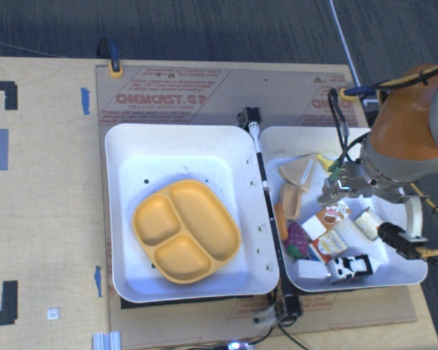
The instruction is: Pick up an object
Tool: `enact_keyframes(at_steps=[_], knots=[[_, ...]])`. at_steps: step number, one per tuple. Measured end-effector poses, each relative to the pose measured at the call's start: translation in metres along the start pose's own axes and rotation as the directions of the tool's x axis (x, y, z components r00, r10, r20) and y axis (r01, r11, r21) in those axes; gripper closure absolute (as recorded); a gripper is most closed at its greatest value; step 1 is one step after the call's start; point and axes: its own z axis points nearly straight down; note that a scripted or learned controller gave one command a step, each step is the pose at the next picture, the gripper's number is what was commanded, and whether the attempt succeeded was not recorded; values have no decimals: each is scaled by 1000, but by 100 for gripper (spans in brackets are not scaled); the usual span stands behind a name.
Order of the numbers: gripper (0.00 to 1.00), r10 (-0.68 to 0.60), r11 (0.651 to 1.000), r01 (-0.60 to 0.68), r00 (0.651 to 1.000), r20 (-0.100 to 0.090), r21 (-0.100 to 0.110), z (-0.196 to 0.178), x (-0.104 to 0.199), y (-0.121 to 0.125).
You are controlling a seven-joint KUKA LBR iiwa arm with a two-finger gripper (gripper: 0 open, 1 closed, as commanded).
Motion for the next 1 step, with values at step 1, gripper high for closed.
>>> enact_keyframes(at_steps=[1], knots=[[100, 2, 1000, -2, 1000, 3, -5, -29, -60, -20]])
